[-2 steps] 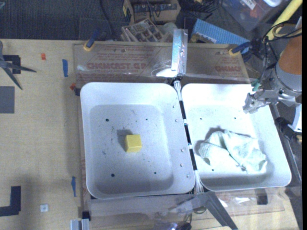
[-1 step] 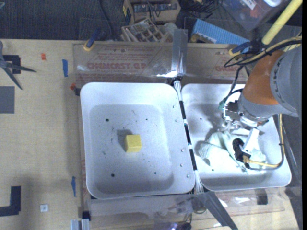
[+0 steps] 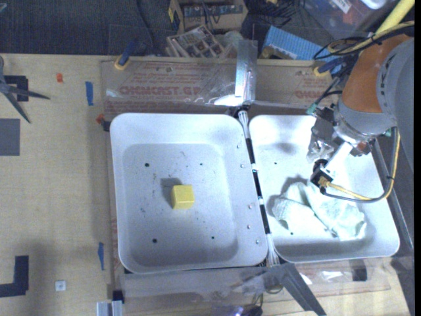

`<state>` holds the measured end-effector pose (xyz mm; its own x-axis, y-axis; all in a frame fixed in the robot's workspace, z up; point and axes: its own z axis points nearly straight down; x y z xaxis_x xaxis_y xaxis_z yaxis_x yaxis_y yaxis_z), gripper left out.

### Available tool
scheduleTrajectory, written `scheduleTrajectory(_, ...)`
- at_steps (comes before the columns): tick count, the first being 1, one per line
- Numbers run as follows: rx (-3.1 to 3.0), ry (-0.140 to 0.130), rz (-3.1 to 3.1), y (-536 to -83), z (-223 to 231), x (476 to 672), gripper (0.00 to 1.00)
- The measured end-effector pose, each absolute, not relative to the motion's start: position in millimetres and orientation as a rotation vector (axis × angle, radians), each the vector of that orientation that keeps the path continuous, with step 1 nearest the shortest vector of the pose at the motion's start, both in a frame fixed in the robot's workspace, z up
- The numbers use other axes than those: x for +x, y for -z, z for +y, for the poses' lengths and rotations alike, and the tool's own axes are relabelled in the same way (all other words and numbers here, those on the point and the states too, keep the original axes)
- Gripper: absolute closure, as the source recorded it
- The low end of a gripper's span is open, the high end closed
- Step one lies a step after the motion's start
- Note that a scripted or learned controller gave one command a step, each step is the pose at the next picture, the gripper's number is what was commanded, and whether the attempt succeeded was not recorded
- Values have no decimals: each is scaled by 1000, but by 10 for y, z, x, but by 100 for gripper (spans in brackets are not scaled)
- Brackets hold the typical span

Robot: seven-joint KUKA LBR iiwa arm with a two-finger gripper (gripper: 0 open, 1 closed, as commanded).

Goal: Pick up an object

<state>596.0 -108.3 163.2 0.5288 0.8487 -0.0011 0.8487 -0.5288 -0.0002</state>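
The robot's grey arm (image 3: 402, 87) reaches into the frame from about 2 o'clock, its bulky upper link cut off at the right edge. An orange band (image 3: 365, 78) wraps the arm just above the wrist (image 3: 356, 120), a rounded grey section that tilts downward and points toward 8 o'clock. Below the wrist, the gripper (image 3: 319, 149) hangs out toward the lower left, roughly at 3 o'clock from the middle of the frame. Its metal body is seen at a slant from above, partly in shadow, with the whole limb forming a single bent line from upper right to the gripper's tip.
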Motion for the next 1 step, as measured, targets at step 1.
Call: scheduleTrajectory(1, 2920, 3, 1159, -1711, -1620, 6348, 100)
